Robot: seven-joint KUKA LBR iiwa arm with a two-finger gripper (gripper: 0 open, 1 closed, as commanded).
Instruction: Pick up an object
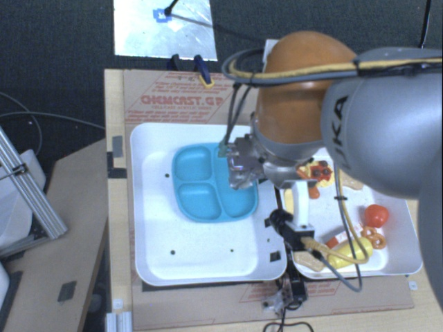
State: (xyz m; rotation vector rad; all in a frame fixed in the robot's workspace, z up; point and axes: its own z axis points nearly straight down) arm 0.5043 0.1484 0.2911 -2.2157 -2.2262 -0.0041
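- Nearest the camera, two shallow white bins sit side by side on a bench; the left bin (149, 254) and the right bin (410, 260) almost touch along their inner walls.
- At the near edge of the right bin lies a yellow toy (344, 259), with small orange rings (374, 238) just beside it.
- A little farther back in the same bin is a round red toy (376, 215), near the right wall.
- In the left bin a blue divided plate (201, 192) lies flat, towards the bin's far right part. It has three compartments.
- The gripper (239, 171) is over the right edge of the blue divided plate, close to the wall between the bins. Whether it is open or closed cannot be told, and nothing can be seen in its grasp.
- Just right of the gripper, in the far part of the right bin, is a small red and orange toy (317, 173), partly covered by the arm.
- The grey arm (387, 130) reaches in from the right, above the right bin, with its orange band (304, 75) above the wrist.
- Beyond the bins lies a cardboard sheet (173, 99) with red lettering.
- A blue clamp (203, 70) grips its far edge.
- Farthest back is a shiny silver sheet (163, 19) on dark floor.
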